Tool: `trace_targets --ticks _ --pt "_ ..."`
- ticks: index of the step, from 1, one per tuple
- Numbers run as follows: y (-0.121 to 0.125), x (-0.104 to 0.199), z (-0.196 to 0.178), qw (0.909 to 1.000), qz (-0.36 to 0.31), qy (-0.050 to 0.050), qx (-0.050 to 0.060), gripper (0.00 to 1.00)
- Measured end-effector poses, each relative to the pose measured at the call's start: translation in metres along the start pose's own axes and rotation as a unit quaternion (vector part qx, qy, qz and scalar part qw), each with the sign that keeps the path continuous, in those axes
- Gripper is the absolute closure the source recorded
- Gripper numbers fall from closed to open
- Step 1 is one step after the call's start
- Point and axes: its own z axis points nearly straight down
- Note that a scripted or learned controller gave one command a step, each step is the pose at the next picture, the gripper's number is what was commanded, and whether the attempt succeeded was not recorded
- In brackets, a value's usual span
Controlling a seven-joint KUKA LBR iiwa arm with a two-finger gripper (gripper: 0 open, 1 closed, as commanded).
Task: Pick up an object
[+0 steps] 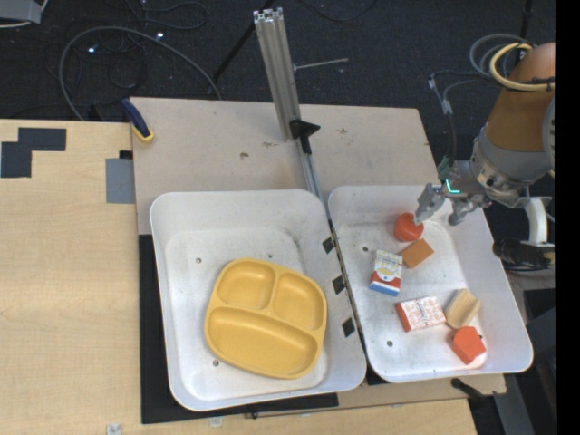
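Observation:
The right bin (362,208) holds several small objects: a red round piece (408,227), a brown block (418,254), a white, red and blue carton (387,273), a red-and-white packet (420,314), a tan block (462,308) and an orange-red block (468,344). My gripper (445,206) hangs over the bin's far right part, just right of and above the red round piece. Its fingers (427,205) stand spread apart with nothing between them.
The left bin (181,216) carries a yellow divided tray (266,317). A metal post (278,71) rises behind the bins, with a black clamp (304,130) at its base. A yellow-and-blue tool (138,122) lies at the bench's far left corner.

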Motion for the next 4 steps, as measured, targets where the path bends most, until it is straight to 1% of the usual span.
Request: trace_targets --ticks 1,2,3,4 --pt "0.001 0.0 -0.002 1.0 0.0 0.0 -0.002 0.0" --pt "-0.01 -0.002 0.056 1.0 0.0 0.0 0.001 0.0" --pt "0.0 0.0 0.102 1.0 -0.001 -0.001 -0.003 0.0" --pt "0.003 -0.001 0.118 1.0 -0.002 -0.003 -0.006 0.0"
